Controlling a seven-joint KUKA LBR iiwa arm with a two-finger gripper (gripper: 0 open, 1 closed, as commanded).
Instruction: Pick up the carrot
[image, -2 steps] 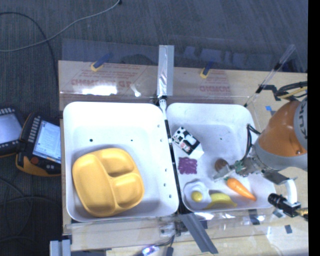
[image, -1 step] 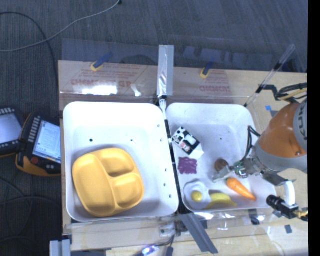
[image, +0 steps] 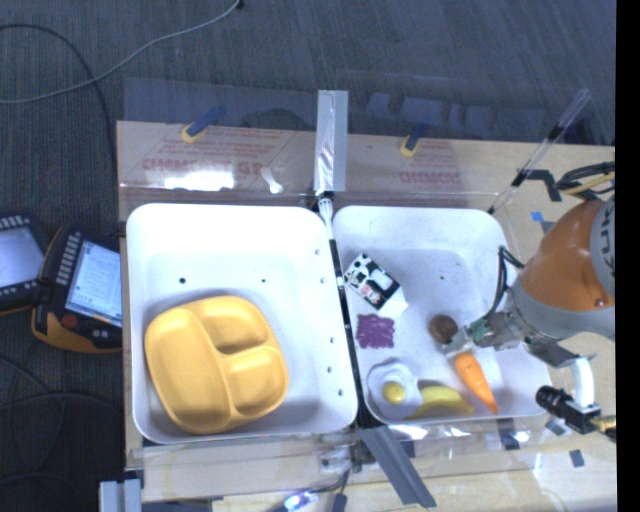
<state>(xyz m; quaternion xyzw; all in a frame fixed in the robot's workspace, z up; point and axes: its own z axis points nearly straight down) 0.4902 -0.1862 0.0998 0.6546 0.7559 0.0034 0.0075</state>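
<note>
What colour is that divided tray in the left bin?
Yellow tray, seen clearly in the camera view.

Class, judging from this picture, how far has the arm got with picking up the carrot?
Done: the claw has reached the right white bin, just above the orange tapered carrot's top end. In hand: lining up a grasp. Left: the carrot lies on the bin floor beside the yellow banana, so gripping and lifting remain.

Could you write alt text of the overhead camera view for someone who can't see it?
A grey and orange robot arm reaches from the right into the right white bin, its pincer just above an orange carrot. Nearby lie a banana, a fried egg, purple grapes and a brown ball. The left bin holds a yellow divided tray.
</note>
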